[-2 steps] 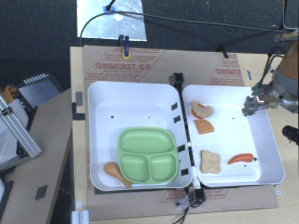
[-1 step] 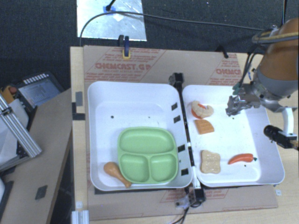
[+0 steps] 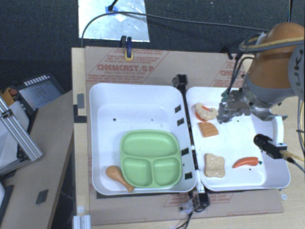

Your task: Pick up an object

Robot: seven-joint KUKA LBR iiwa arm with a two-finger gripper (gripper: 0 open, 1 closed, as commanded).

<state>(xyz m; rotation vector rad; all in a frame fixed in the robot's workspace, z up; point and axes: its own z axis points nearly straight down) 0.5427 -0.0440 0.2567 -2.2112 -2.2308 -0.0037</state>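
A: Where did the arm stand? 
B: The grey arm entered from the right of the frame, and its gripper hung low over the upper part of the right bin. The dark gripper body hid its own tips, so I could not tell whether it was released or clenched, and nothing was visibly held.

A: Which object was nearest? 
B: A curled shrimp-like piece, pink and white, lay just left of the gripper, near the bin's upper left corner. An orange wedge lay just below it. I judged one of these two the likely target, since the tool was lowered beside them.

A: And the rest of that bin? 
B: A pale toast-like slice lay at lower left, and a red chili pepper at lower centre, both well apart from the gripper.

A: The left bin? 
B: The left bin bore a green divided plate at its lower centre, with a tan drumstick just beside the plate's lower left edge. Those lay far from the tool, so they seemed outside this attempt.
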